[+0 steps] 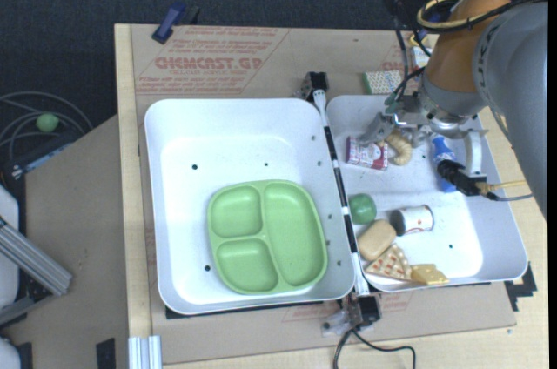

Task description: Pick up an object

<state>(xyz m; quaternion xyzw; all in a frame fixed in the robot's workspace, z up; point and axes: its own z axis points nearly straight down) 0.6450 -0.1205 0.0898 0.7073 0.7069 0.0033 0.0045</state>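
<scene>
Claw (pixel 396 125) down in right bin (pixel 487 258), at far end, fingers hidden under grey wrist and cabling; cannot tell how far open, cannot tell if anything gripped. Nothing visibly between fingers, so no hold claimed.

Nearest candidates: tan lumpy object (pixel 401 150) touching or just beneath claw tip; red-and-white packet (pixel 367 153) just beside claw, toward left bin. Blue object (pixel 441 148) just beside claw on arm side, partly under wrist. Well apart from claw, toward near end of bin: green ball (pixel 361 208), small white cup with red rim (pixel 416 218), tan bread-like piece (pixel 377 238), pizza slice toy (pixel 392 265), yellow cracker-like piece (pixel 428 275). Green divided plate (pixel 265 235) in left bin (pixel 174 141), far across divider from claw.

Risks, as judgement:
- Tan object and packet sitting close together, likely touching; closing could pinch both or catch only packet edge, then slip on lift.
- Packet flat and thin, likely to slide out or get pushed toward divider wall instead of grasped.
- Tan object rounded, could squirt sideways if fingers land off-centre.
- Blue object and cable near wrist could get nudged or snagged on retreat.
- Empty closure possible; grasp not verifiable from this angle.
</scene>
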